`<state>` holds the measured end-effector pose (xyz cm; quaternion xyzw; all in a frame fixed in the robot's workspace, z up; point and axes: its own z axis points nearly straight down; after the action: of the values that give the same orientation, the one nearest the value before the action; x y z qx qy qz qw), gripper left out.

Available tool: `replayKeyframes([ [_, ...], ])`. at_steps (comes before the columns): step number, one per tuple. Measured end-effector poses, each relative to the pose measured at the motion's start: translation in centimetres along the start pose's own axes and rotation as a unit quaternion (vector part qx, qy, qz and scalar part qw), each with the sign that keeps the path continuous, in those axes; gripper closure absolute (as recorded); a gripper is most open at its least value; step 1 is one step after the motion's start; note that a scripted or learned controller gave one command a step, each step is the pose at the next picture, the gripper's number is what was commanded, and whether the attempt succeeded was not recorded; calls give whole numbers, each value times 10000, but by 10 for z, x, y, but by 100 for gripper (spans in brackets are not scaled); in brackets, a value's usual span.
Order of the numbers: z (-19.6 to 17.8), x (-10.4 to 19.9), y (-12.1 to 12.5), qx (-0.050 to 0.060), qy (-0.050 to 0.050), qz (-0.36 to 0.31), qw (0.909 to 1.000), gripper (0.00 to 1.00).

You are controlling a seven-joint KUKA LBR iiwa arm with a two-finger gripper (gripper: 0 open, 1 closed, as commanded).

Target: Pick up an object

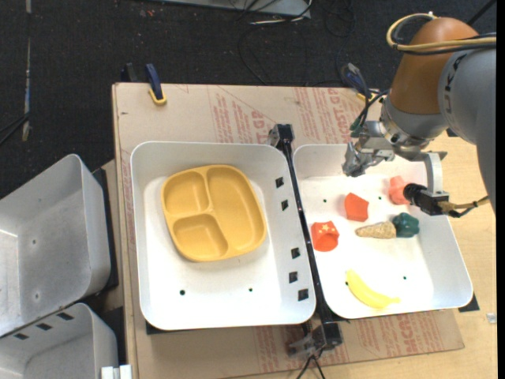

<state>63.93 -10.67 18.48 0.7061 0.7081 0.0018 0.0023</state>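
Note:
My gripper (354,166) hangs over the far left part of the right bin (454,267), above the bin floor and with no object seen in it. Just in front of it lies an orange-red block (356,206). A red piece (324,235) sits by the bin's left wall. A tan cone (376,230) lies beside a dark green piece (407,225). To the right of the gripper a pink piece (396,189) rests near the far wall. A yellow banana (371,291) lies near the front edge.
The left bin (150,290) holds a yellow divided plate (212,211). A black divider with clips (296,227) runs between the bins. Two more white tubs (47,235) stand off the bench at the left.

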Motion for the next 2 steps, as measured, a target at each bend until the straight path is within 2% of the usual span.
replayKeyframes([
  [2,-104,9,-1,5,-1,-5,10000,100],
])
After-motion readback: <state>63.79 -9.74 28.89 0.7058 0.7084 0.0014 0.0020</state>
